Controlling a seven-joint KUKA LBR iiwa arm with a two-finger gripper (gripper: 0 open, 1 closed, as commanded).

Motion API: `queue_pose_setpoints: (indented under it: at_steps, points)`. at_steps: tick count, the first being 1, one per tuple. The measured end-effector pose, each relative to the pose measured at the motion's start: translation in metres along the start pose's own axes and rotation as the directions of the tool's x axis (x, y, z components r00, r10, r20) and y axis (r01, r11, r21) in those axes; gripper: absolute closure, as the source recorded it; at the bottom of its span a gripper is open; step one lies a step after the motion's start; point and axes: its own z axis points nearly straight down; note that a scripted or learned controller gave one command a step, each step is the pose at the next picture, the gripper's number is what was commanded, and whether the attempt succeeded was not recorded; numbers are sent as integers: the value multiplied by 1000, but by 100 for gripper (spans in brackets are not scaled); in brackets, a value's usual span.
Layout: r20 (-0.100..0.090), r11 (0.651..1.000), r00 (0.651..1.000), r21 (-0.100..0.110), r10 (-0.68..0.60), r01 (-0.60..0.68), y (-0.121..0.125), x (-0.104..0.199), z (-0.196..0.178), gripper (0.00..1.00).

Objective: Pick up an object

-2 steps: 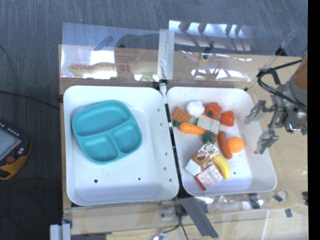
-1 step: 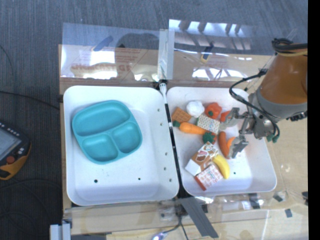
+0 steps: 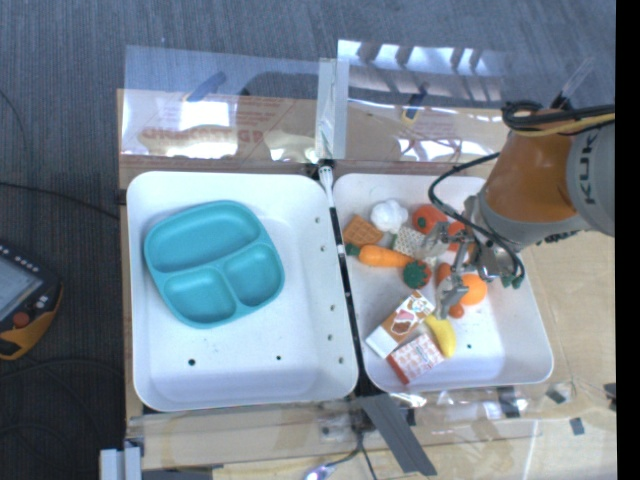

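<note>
My gripper (image 3: 455,286) reaches down into the right bin (image 3: 520,348) from the right, under the arm's orange band (image 3: 535,173). Its fingers straddle a small orange fruit (image 3: 470,290) with a red piece just below it. Close by on the left lie a toy carrot (image 3: 385,258), a waffle-like piece (image 3: 362,231), a white ball (image 3: 387,213), a grey textured block (image 3: 410,240) and a red tomato-like piece (image 3: 428,218). Nearer the front are a small printed carton (image 3: 407,318), a yellow banana piece (image 3: 442,336) and a red-and-white box (image 3: 412,356).
The left bin (image 3: 180,368) holds a teal three-compartment plate (image 3: 213,261). A raised divider (image 3: 340,268) separates the two bins. Clear plastic sheeting (image 3: 420,98) stands behind both bins. A handheld pendant (image 3: 22,303) lies on the floor at far left.
</note>
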Motion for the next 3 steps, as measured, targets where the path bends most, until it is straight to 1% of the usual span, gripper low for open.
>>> queue_pose_setpoints:
  at_steps: [1, 2, 3]
  points:
    - [-12, 1000, 1000, -2, -17, 17, -38, 28, 18, 0]
    - [-6, 1000, 1000, 2, -20, 20, -37, 25, 6, 100]
    - [-16, 991, 990, -5, 137, -137, -66, -46, 19, 100]
